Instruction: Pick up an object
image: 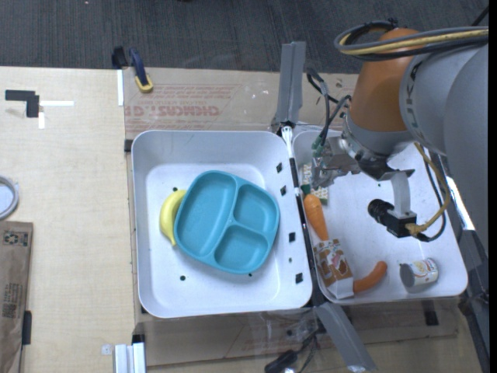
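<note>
One carrot (314,216): just below my gripper (318,171), by the right bin's (446,282) left wall.
Gripper: near that bin's upper left corner.
Grasp: cannot tell.

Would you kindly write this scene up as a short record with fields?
left bin: blue divided plate with a banana at its left edge
right bin: carrot, carton, sausage, small cup
arm: reaching in over the right bin
pincer: near the bin's far left corner, just above the carrot
grasp: cannot tell
</note>
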Available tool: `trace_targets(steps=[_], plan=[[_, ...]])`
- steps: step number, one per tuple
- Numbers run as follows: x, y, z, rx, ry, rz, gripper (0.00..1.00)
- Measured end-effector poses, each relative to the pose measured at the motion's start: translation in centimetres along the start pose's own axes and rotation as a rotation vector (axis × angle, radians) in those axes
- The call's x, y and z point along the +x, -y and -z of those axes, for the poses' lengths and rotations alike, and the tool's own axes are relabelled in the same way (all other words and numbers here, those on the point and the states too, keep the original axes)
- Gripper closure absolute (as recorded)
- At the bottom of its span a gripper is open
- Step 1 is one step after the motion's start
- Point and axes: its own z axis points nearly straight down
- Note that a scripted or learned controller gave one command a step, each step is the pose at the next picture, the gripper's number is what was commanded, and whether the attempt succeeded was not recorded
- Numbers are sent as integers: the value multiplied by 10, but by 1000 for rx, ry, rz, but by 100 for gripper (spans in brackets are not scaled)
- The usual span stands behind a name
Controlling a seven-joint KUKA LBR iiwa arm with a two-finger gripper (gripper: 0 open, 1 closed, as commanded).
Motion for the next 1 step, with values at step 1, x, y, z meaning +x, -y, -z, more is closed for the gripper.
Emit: trace_targets(steps=[1], plan=[[41,-83,186,-1,2,5,100]])
